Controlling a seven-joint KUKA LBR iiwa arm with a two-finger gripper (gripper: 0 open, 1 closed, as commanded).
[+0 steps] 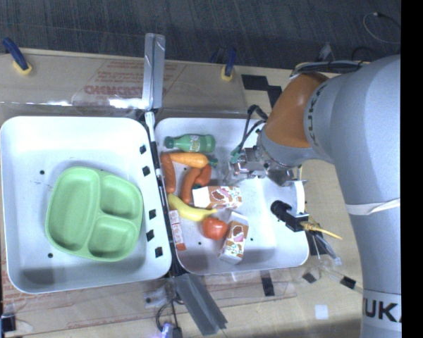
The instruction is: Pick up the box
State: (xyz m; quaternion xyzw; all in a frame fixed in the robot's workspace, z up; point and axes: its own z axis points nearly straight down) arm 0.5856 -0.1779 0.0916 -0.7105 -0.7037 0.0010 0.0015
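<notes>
Cardboard, I judge, light and stiff but easily crushed: the box (234,241) stands at six o'clock in the right bin (285,255), touching a tomato (213,227). A second carton (218,197) lies flat at centre beside a banana (185,209). I'd pinch its narrow sides. My gripper (241,158) hangs at twelve o'clock; I cannot tell its finger state. Open floor lies toward three o'clock; the front wall is close.
</notes>
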